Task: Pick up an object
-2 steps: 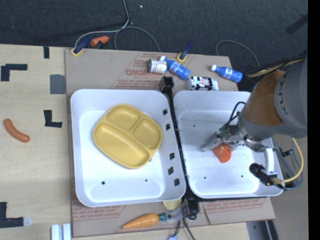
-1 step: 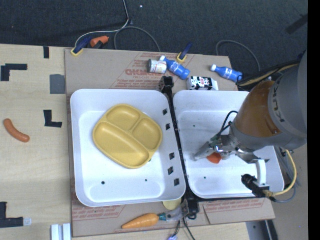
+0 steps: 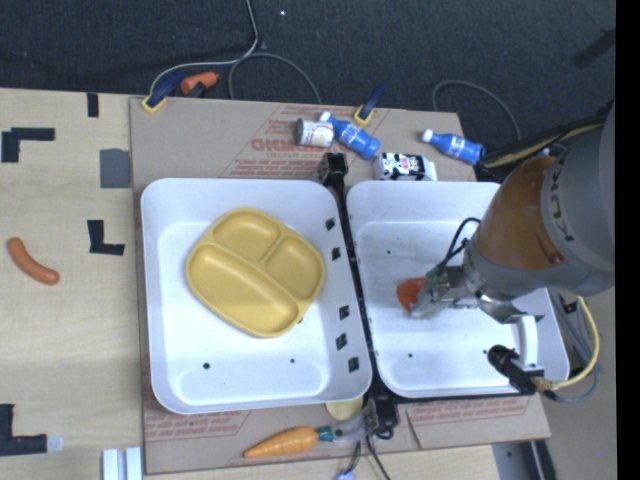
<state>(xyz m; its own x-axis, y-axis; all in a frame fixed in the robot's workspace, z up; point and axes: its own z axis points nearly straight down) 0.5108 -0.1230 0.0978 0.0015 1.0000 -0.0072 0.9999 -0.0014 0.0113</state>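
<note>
In the right bin (image 3: 400, 368) lies a small red-orange object (image 3: 409, 292), partly covered by the gripper (image 3: 428, 299). The gripper sits low in the bin, right against that object's right side. The grey arm with its orange band (image 3: 525, 218) reaches in from the right and hides the bin's right half. The left bin (image 3: 175, 368) holds a yellow divided plate (image 3: 256, 271).
A toy carrot (image 3: 282, 443) lies on the cardboard below the bins. A toy sausage (image 3: 32, 261) rests on the bench at far left. Above the bins lie two blue bottles (image 3: 358, 138) (image 3: 455, 147), a small white bottle (image 3: 314, 131) and a black-and-white carton (image 3: 405, 167).
</note>
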